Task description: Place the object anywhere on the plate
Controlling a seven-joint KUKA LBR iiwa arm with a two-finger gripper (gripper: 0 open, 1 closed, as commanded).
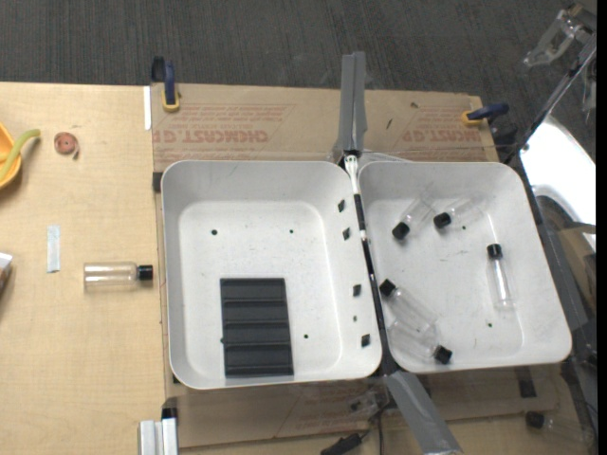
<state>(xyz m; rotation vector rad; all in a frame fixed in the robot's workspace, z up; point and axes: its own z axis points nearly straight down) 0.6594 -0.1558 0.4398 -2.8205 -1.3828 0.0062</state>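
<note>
A black ribbed rectangular plate [255,327] lies flat in the left white bin [190,197], near its front wall. Several clear vials with black caps lie on their sides in the right white bin [531,339]. Two of them [413,216] [457,213] lie close together at the back. A longer vial [500,278] lies towards the right wall, pointing front to back. Two more [396,297] [425,341] rest near the front left corner. Nothing lies on the plate.
On the wooden bench to the left lie a loose clear vial [114,274], a small white strip [53,249], a red disc [64,142] and a yellow object [9,154]. Clamps [165,83] [482,115] hold the cardboard behind the bins. A metal post [352,102] rises between the bins.
</note>
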